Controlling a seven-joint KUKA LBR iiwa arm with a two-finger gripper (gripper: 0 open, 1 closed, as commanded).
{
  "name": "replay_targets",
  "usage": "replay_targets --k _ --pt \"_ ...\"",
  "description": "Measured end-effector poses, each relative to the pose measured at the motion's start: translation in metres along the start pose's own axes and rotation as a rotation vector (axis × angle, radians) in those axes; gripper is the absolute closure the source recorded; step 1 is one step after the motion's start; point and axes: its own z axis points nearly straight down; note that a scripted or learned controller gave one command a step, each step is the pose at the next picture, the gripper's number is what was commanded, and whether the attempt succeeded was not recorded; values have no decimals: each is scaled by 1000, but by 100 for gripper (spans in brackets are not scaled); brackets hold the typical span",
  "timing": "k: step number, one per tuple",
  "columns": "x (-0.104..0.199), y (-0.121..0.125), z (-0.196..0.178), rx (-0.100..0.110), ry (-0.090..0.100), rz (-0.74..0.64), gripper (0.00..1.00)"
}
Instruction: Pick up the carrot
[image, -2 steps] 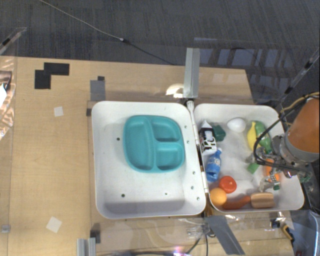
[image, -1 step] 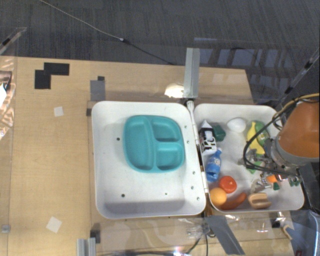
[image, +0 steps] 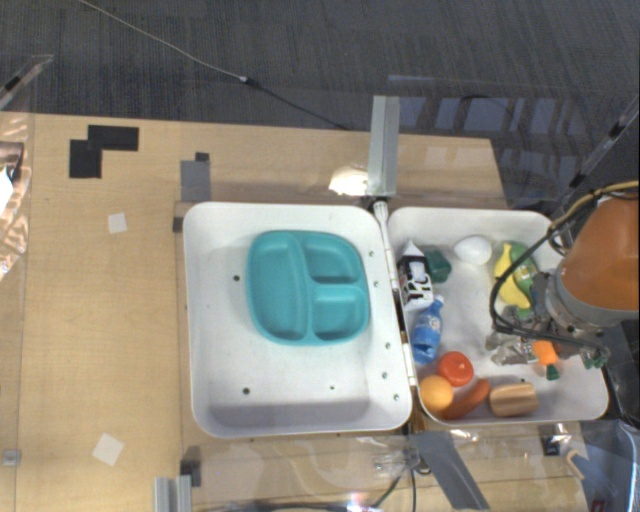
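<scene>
Carrot (image: 545, 352) lies in right bin (image: 470, 222) at gripper (image: 520, 347); finger state unclear; left bin (image: 215, 300) holds teal tray (image: 306, 286).

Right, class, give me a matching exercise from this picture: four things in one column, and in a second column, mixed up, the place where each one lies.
Things
1. teal divided plate
2. blue bottle
3. gripper
4. white egg-shaped item

Places
A. top of the right bin, near its far wall
B. over the right side of the right bin
C. middle of the left bin
D. left side of the right bin, beside the divider

Pairs: 1-C, 2-D, 3-B, 4-A
</scene>
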Motion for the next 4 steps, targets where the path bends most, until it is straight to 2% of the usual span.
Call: replay_targets --k 1,2,3,4 --pt "-17 7 4 -11 19 -156 100" --pt "-17 7 4 -11 19 -156 0" --pt "-22 7 -8 -7 8 -159 100" --pt "-40 0 -184 -3 7 -220 100"
